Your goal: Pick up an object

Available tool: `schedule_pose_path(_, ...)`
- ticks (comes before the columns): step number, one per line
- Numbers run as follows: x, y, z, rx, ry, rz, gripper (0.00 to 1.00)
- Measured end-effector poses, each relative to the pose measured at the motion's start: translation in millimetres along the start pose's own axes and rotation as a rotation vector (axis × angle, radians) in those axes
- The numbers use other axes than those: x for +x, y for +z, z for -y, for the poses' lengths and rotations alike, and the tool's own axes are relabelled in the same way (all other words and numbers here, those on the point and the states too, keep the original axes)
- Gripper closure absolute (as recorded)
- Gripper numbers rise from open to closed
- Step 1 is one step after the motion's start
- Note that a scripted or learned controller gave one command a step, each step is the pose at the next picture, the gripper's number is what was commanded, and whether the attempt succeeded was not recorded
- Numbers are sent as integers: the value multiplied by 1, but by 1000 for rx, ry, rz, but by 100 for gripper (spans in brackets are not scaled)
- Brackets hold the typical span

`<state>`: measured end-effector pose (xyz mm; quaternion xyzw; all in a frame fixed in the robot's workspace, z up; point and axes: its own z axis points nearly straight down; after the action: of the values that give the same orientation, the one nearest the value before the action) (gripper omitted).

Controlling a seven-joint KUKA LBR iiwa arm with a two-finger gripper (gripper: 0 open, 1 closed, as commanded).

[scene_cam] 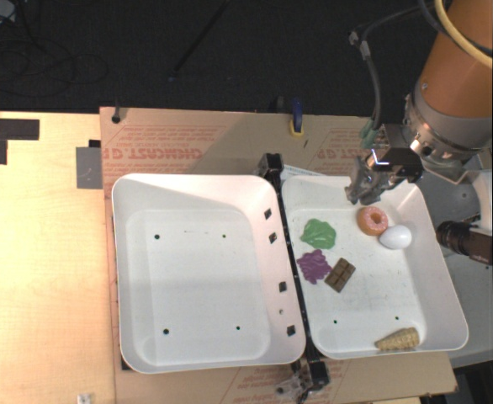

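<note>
The right bin (436,280) holds a pink-frosted donut (372,220), a white egg (395,238), a green lump (319,233), a purple grape cluster (313,265), a brown chocolate bar (340,273) and a tan waffle cone (398,339). My gripper (363,193) hangs over the bin's far edge, just up and left of the donut. Nothing shows between its dark fingers.
The left bin (196,268) lies beside the right one, joined by black clips along the shared wall. A cardboard sheet (196,146) lies under both. A dark cylinder (469,241) juts in at the right edge, close to the egg.
</note>
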<state>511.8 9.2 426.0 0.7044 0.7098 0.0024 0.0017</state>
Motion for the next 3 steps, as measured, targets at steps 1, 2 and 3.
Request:
schedule_pose_path(1,-22,117,21,22,11,2,100)
schedule_pose_path(2,-56,246,33,23,12,1,100)
schedule_pose_path(3,19,111,25,-4,-2,-3,100)
